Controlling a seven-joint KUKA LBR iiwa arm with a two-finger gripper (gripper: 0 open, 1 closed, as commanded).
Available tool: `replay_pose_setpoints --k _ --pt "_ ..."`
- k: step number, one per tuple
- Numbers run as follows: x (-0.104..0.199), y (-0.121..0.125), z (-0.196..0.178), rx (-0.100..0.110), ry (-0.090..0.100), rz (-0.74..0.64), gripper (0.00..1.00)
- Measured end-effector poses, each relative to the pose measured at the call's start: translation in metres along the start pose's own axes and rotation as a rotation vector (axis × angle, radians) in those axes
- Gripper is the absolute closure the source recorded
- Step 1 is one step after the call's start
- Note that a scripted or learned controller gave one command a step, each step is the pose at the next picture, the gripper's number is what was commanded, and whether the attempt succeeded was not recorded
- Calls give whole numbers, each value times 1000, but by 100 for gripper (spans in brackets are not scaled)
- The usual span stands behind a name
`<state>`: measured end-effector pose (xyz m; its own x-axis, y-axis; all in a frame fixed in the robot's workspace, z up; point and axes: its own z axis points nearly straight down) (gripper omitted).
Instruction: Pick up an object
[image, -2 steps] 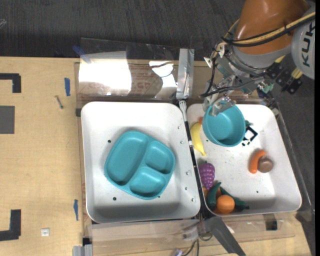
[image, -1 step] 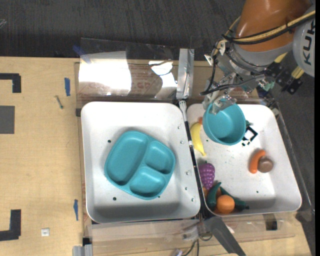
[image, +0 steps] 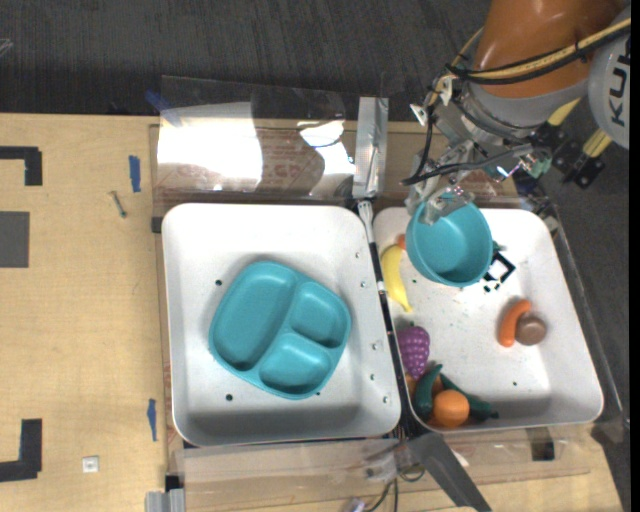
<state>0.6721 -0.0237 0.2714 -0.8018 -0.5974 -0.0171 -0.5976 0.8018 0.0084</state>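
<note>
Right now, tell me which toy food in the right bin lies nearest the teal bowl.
The yellow banana, lying along the right bin's left wall right beside the teal bowl. The purple grapes, the orange and the brown-and-orange piece lie farther off.

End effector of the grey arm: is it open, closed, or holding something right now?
End effector: it sits at the rim of the round teal plastic bowl over the right white bin; open, closed or gripping cannot be told.
</note>
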Motion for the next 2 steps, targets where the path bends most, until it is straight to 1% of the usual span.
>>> replay_pose_setpoints --k 1,2 --pt "36 13 91 -2 21 -287 100" --pt "-9 19 27 7 11 -69 100"
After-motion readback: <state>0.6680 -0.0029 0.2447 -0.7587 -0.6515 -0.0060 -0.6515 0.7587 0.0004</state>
